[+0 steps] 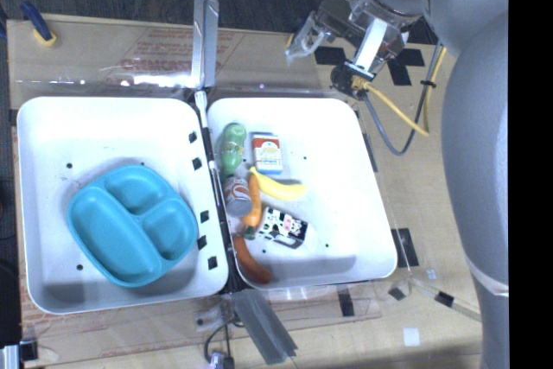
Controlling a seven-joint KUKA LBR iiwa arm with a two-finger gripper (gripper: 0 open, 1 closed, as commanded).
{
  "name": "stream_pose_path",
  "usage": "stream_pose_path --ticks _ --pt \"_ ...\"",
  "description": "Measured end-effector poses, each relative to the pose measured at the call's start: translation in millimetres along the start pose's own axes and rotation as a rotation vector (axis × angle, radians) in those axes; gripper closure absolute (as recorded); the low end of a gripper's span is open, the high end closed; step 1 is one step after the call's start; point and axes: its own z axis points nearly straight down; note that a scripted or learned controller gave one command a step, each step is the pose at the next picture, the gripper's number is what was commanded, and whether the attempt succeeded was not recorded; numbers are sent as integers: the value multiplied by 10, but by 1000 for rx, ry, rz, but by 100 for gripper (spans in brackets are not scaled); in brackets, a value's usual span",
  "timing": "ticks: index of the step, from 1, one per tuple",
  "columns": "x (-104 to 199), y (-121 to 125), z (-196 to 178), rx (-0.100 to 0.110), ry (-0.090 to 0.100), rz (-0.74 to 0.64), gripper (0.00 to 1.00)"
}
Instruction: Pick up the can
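Sitting jammed against the right bin's (367,186) left wall, the can (237,196) looked like trouble: green bottle (232,146) just above it, banana (275,186) and carrot (253,210) touching its side. The gripper (333,47) hung well off past the bin's far rim, fingers spread, holding nothing. Coming down, they'd likely snag the wall or grab a neighbour instead.

glossy blue plastic tray (130,225), smooth white plastic bins (346,130), metal-topped can (238,193)
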Motion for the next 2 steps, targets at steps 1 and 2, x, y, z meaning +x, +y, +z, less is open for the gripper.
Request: stream_pose_path --ticks 1,2 --pt "-93 -534 1133 4 -3 -249 0" --pt "-796 -827 1854 3 -2 -397 0"
